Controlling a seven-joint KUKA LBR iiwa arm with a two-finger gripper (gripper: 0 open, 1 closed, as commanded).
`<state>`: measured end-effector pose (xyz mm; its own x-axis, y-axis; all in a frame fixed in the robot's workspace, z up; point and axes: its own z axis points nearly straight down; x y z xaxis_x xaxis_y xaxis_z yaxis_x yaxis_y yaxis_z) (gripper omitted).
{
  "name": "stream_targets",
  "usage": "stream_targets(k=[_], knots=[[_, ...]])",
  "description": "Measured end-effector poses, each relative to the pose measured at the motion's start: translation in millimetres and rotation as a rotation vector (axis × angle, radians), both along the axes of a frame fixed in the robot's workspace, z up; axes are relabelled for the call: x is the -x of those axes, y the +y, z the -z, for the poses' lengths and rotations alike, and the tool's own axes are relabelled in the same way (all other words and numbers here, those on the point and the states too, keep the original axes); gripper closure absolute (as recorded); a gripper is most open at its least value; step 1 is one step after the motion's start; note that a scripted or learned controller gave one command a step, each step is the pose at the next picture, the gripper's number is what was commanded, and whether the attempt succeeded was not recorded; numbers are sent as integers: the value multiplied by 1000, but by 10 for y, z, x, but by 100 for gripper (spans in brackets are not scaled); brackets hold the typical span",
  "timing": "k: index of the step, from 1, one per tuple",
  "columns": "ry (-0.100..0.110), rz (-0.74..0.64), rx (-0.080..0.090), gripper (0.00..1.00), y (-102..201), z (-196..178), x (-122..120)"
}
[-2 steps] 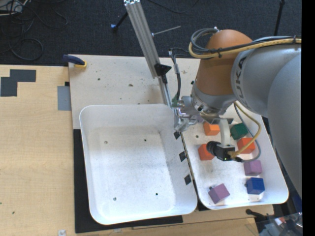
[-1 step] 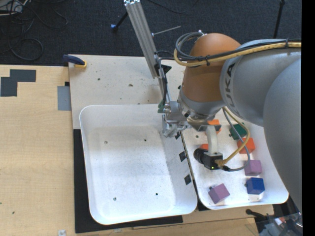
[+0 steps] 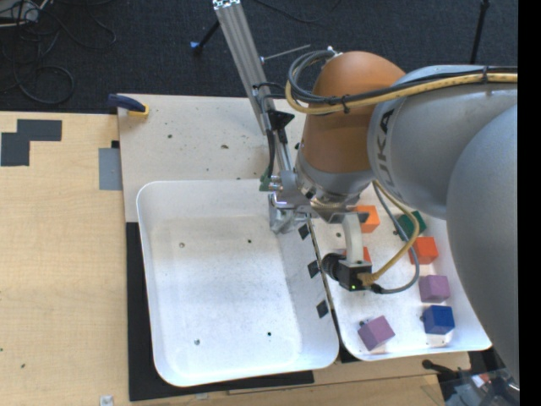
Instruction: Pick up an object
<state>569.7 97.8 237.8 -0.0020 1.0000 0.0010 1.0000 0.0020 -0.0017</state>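
Note:
Several small blocks lie in the right bin (image 3: 397,349): a purple block (image 3: 375,331) near the front, a blue block (image 3: 438,318), a second purple block (image 3: 434,288), an orange block (image 3: 425,249), a green piece (image 3: 412,224) and another orange block (image 3: 368,218), partly hidden under the arm. My gripper (image 3: 286,214) hangs low over the back right corner of the left bin (image 3: 152,227), near the rim shared by the two bins. The wrist and its orange band (image 3: 347,117) hide much of the right bin's back half.
A slanted metal rail (image 3: 245,49) rises behind the gripper. A small blue and yellow clamp (image 3: 127,103) sits at the bench's back left corner. Cables loop from the wrist over the right bin. The wooden tabletop (image 3: 59,252) lies to the left.

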Motion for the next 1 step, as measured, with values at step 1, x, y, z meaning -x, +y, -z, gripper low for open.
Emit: stream_targets(k=[1], knots=[[1,1,1,0,-6,5,1]])
